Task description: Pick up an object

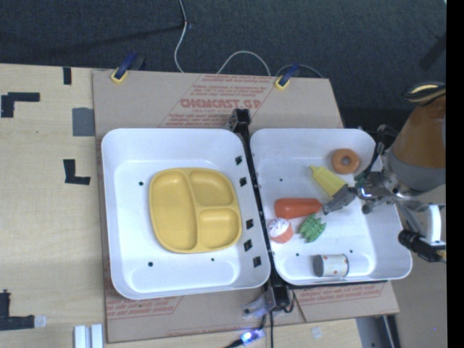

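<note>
So nothing's been picked up yet as far as I can see; every object is lying loose on the floor of the right bin (362, 140). The arm's in from the right with the pincer (339, 202) low over that bin, its dark tip just beside the yellow piece (327, 180) and right at the end of the red-orange carrot-looking thing (296, 207); honestly can't tell how the pincer is set from this angle, and nothing's visibly between its tips. Other candidates: the brown donut (345, 160) up near the back wall, the green bit (313, 228), a small red-and-white ball (279, 229), and a little can (331, 265) at the front. Left bin (123, 151) just has the yellow divided plate (194, 209). My read: it's at the approach stage; the grab and the lift are both left.
</note>
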Motion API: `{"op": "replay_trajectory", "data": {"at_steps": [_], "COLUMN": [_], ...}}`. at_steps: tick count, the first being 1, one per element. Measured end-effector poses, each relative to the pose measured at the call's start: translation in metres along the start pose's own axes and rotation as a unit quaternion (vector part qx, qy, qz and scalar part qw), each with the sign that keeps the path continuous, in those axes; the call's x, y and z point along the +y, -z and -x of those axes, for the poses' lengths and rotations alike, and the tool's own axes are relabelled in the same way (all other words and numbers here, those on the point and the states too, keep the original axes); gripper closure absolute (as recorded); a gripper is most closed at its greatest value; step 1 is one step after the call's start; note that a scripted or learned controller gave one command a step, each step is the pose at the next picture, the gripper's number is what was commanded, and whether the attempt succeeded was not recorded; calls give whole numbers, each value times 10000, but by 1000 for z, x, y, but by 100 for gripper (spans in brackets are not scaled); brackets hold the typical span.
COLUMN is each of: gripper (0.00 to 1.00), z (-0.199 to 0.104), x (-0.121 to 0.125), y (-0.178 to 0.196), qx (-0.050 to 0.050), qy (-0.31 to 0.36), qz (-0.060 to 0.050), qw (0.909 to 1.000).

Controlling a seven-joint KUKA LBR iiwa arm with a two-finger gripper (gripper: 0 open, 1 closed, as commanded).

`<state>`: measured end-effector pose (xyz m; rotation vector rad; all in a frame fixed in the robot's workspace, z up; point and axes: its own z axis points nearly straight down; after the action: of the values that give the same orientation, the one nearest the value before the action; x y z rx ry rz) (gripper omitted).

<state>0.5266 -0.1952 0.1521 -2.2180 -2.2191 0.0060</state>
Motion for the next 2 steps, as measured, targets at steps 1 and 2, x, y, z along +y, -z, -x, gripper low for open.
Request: {"op": "replay_trajectory", "data": {"at_steps": [1,2], "gripper": [0,0], "z": [-4,-4], "x": [0,3], "y": [-61,-64], "qx": [-6,-9], "qy": [-7,-1], "qz": [30,56], "qw": [10000,10000]}}
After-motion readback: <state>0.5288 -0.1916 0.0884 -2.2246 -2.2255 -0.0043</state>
